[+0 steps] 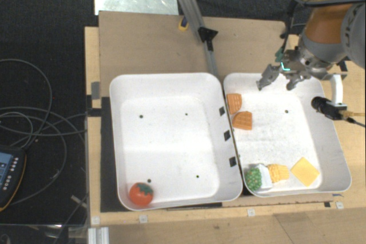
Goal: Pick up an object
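Dark carpet surrounded the desk (148, 43), cables trailing off on the left side of the view. Desk carried two shallow white bins side by side. Left bin (166, 84) held one item, a red tomato-like ball (140, 194) in its near left corner. Right bin (326, 140) held the rest: two orange waffle-like pieces (238, 112) against its left wall, then along the near edge a green-and-white piece (255, 177), a yellow corn-like piece (278, 172) and a yellow wedge (305, 171). Progress on the pick looked like zero: every object sat flat on a bin floor, nothing lifted. Gripper (279, 78) hung above the far edge of the right bin, two fingers spread apart with clear gap between them, nothing in between. Arm came in from the right, orange band above the wrist, wrist tilted so the fingers (266, 78) pointed down and toward the bin's far left corner. Nearest candidates were the waffle pieces, near but clearly apart from the fingertips; the near-edge cluster was well apart. My read: target selection, descent, closing and lift were all left to do. Waffle pieces sitting tight to the wall could make finger clearance awkward.
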You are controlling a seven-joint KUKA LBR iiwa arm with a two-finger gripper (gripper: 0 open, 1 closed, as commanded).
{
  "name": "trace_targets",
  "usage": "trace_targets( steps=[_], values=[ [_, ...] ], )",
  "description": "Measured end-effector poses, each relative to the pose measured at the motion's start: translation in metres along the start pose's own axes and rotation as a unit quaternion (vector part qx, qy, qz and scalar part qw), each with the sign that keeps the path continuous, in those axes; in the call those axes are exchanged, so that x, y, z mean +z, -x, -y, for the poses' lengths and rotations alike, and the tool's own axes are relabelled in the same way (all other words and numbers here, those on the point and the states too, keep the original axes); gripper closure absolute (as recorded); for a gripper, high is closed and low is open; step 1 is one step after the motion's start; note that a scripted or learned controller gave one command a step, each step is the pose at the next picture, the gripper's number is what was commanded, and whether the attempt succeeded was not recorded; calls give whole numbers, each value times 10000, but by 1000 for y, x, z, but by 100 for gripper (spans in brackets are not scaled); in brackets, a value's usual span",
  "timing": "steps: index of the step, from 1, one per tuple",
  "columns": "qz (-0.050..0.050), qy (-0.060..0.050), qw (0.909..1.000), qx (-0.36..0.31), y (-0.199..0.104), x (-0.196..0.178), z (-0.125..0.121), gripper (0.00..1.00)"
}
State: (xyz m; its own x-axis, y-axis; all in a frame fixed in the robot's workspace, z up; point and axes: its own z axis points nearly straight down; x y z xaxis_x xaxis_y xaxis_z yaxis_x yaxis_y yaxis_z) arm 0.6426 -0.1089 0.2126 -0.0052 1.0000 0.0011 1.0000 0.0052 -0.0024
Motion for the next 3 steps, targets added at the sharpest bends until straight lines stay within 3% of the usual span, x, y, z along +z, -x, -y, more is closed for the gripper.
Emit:
trace_targets(
  steps=[1, 3],
  values=[
    [5, 18, 10000, -5, 0, -2, -1, 0],
    [4, -2, 10000, 18, 2, 102, 0, 0]
  ],
)
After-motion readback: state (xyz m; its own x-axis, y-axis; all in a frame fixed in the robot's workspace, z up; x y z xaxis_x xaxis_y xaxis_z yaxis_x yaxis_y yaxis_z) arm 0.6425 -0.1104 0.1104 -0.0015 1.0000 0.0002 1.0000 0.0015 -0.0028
